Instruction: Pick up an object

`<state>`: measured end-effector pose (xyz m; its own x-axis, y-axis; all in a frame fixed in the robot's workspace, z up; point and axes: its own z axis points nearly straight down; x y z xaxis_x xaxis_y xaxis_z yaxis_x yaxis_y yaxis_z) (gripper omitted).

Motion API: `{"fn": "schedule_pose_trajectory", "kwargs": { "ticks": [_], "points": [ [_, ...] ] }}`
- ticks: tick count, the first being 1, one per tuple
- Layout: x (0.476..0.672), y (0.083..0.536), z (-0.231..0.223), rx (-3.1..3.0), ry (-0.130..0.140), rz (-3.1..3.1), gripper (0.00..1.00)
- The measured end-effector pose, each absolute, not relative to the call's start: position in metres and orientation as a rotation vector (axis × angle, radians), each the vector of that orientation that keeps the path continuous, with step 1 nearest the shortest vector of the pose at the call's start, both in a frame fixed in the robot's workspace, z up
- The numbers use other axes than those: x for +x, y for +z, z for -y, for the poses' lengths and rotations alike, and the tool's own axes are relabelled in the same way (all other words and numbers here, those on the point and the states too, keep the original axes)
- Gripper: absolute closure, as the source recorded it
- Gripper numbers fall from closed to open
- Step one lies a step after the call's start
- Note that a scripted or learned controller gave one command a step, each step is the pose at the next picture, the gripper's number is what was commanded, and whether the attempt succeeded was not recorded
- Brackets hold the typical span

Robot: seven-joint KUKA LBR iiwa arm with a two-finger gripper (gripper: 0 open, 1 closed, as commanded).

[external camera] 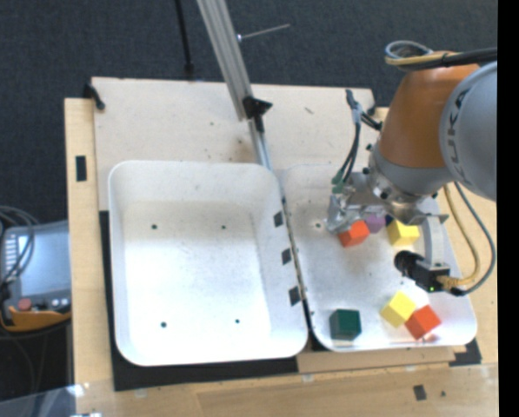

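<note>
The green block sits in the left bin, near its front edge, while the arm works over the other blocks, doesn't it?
Not quite. The camera view shows the green block in the right bin, near its front edge. The rest holds: the arm is over the other blocks, its gripper by the orange block.

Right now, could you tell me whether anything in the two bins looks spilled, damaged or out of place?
Nothing stands out: the small coloured blocks, such as the green cube and orange block, all lie inside the right white bin.

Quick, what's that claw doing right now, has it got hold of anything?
Gripper: down in the right bin, right beside an orange block; whether it is open, closed or holding the block cannot be told.
</note>
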<state>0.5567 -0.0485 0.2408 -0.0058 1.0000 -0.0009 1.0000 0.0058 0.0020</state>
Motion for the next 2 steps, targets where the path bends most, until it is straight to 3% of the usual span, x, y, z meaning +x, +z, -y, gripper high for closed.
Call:
{"fn": "schedule_pose_trajectory", "kwargs": {
  "ticks": [2],
  "points": [
    [0.613, 0.244, -0.031, 2.212, 0.005, -2.228, 1.00]
  ]
}}
